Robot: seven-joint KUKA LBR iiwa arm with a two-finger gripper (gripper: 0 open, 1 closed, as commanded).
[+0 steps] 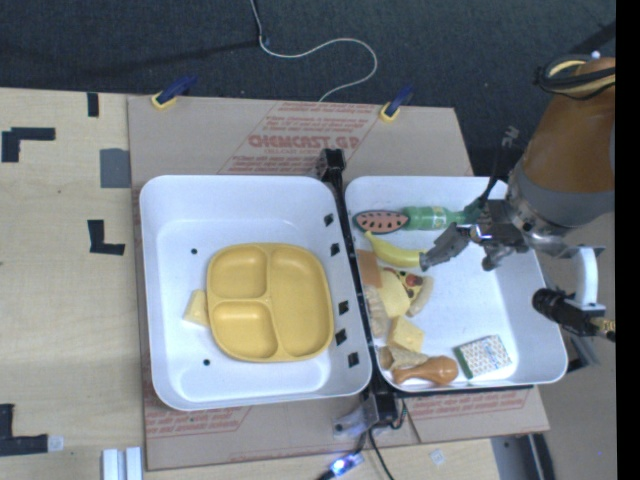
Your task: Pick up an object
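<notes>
My gripper hangs over the middle of the right bin, open, with nothing between its fingers. Its left finger ends just right of a yellow banana. A green bottle lies behind the banana, next to a brown oval piece. Pale cheese-like pieces are piled along the bin's left wall. A tan drumstick and a small patterned block lie near the front wall.
The left bin holds a yellow divided plate with a pale yellow wedge beside it. Both bins rest on a cardboard sheet. A white cable loops behind the bins.
</notes>
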